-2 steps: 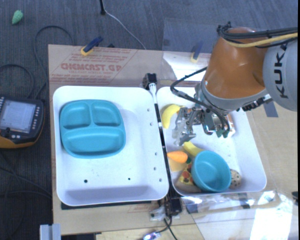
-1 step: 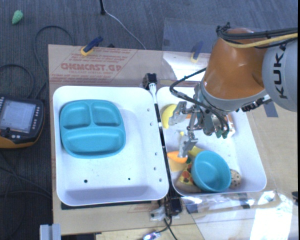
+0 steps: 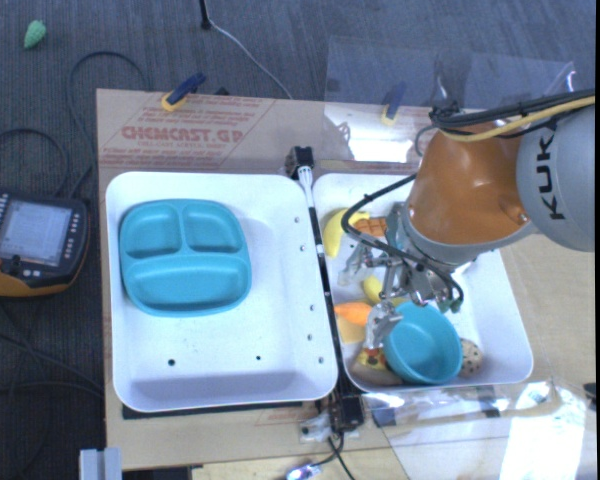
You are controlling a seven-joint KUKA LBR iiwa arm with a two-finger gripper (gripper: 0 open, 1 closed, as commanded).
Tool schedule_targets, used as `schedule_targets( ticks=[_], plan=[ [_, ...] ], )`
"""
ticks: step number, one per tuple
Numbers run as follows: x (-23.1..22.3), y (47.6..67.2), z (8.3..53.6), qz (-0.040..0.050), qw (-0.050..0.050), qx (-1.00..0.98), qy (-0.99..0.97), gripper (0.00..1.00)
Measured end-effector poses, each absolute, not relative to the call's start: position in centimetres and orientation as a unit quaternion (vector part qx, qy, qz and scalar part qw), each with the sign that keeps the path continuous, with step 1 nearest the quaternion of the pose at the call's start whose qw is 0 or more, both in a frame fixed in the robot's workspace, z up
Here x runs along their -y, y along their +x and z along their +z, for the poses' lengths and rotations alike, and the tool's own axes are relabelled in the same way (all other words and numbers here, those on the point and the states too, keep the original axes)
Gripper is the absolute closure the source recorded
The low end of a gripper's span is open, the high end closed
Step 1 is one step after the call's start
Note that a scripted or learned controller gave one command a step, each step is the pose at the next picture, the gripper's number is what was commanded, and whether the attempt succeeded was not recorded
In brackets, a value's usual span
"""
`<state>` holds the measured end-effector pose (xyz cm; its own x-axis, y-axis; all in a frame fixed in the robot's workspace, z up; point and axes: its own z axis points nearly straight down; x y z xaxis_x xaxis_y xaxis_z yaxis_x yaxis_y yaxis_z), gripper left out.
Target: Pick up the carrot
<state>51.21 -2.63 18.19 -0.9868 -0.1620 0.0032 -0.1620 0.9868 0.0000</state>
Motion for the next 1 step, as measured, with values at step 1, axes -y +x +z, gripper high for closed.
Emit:
schedule_targets(
  ticks=[1],
  plan=[
    [0.35, 48.86, 18.39, -0.0009, 0.000, 0.998, 0.060, 0.00]
  ],
)
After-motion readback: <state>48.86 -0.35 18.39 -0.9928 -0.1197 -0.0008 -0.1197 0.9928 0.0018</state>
